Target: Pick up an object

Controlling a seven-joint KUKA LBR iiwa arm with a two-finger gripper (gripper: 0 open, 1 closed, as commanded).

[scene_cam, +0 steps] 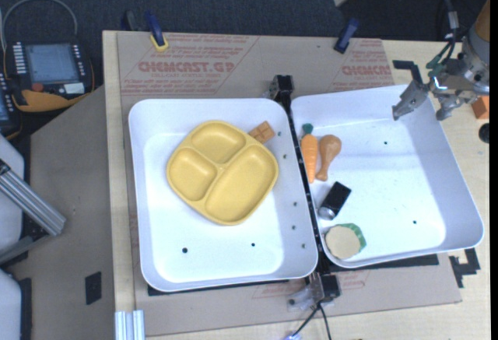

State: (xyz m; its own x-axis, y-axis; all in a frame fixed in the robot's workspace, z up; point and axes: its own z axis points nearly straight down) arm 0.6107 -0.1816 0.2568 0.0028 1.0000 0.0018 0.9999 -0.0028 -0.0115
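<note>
Hovering spread, end effector (426, 103); two bins (148, 175), one yellow plate (222, 172), one carrot (310, 155).

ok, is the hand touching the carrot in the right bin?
Apart. The camera view shows the hand over the right bin's far corner, with bare white floor between it and the carrot.

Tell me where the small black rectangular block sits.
The small black rectangular block lies in the right white bin, near its left wall, below the orange carrot and above the round tan disc.
</note>
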